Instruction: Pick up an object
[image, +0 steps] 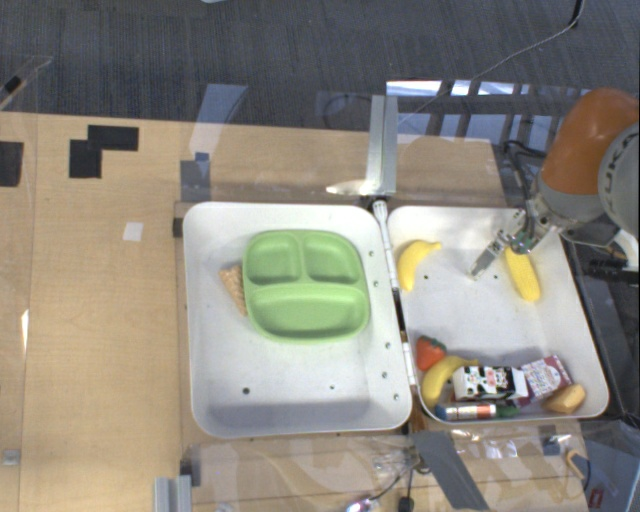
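While the end effector (497, 250) hovers empty, fingers narrowly apart, at nine o'clock of the yellow banana (523, 274), approach step; next: descend and close.

floor (250, 50): dark grey carpet | bench (90, 300): light wood

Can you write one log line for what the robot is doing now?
pincer: low in right bin, beside banana | holding: nothing seen | green plate: left bin

The divided plastic plate (303, 285) is light green; both curved plastic bananas (415, 262) (523, 276) are yellow; the shallow bins (215, 400) are white.
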